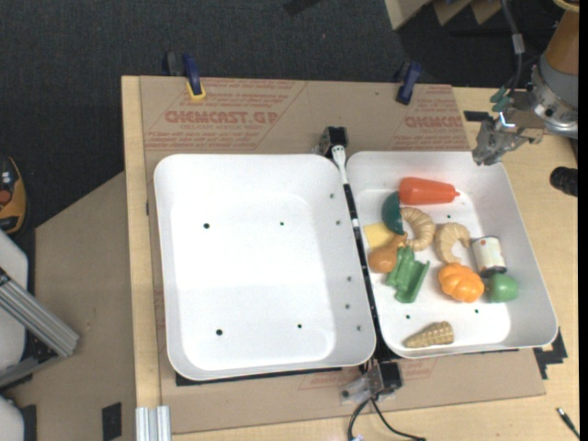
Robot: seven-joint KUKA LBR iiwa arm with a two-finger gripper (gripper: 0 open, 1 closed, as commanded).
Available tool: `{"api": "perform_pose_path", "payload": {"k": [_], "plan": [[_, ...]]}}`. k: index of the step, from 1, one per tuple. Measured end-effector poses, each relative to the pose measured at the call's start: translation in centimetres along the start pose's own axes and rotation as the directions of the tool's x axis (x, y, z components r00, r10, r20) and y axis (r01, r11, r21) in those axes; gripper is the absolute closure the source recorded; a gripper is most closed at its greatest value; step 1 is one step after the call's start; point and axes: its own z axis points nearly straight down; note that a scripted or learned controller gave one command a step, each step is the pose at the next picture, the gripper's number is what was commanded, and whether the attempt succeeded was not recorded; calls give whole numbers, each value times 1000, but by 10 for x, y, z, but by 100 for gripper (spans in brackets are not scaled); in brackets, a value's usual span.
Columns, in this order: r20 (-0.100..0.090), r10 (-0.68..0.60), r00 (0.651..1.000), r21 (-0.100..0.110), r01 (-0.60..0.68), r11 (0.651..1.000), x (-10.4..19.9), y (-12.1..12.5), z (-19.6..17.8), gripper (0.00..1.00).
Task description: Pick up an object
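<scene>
The toys that could be picked up all lie in the right bin (524, 246), crowded toward its middle. At the far end sits an orange carrot (427, 191), lying crosswise. Just below it a dark green piece (392, 213) touches a curled tan pastry (419, 229), and a yellow block (377, 237) lies against the bin's left wall. A small orange-brown piece (385, 254) rests next to a bright green vegetable (407, 275). To the right are a second pale curled piece (451, 243), a small can (488, 254) with a dark end, an orange fruit (461, 283) and a green ball (503, 288), the last three close together. A tan cone (430, 336) lies alone near the front edge.

The left bin (248, 255) shows a bare white floor with a few dark dots. Both bins sit on a brown board (276, 108) held by blue clamps (193, 73).

The gripper (492, 145) hangs over the right bin's far right corner, apart from every toy. Whether its jaws are apart or together cannot be told.
</scene>
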Motion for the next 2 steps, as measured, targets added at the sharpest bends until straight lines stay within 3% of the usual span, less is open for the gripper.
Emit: {"api": "perform_pose_path", "payload": {"k": [1,2], "plan": [[-1,-4,1000,-2,4,1000,-52,-22,-9,100],[-2,-17,1000,-12,16,1000,30,-3,-64,100]]}}
